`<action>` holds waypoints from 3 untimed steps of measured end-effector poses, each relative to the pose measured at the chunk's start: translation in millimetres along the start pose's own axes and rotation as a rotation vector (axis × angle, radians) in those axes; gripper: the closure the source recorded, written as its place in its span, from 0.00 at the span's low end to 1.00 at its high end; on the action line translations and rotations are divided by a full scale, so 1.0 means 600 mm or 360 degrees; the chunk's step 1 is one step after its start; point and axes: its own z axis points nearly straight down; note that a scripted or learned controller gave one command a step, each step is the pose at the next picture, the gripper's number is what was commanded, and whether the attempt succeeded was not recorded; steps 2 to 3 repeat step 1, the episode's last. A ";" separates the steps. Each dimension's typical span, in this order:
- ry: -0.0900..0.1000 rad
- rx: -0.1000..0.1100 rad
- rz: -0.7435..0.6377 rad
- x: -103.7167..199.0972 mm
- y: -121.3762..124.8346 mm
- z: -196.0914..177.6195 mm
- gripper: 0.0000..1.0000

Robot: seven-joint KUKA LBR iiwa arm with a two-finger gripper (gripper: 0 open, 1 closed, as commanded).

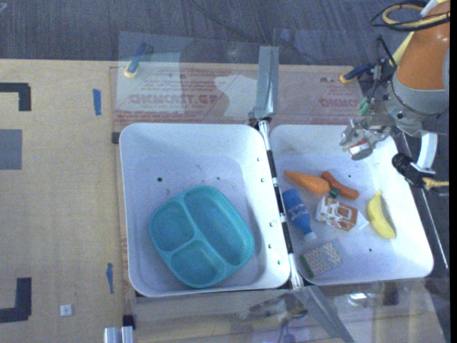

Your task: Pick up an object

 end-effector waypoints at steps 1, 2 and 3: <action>-0.0001 -0.0002 0.0091 -0.007 0.018 -0.008 1.00; -0.0001 -0.0002 0.0091 -0.007 0.018 -0.008 1.00; -0.0001 -0.0002 0.0091 -0.007 0.018 -0.008 1.00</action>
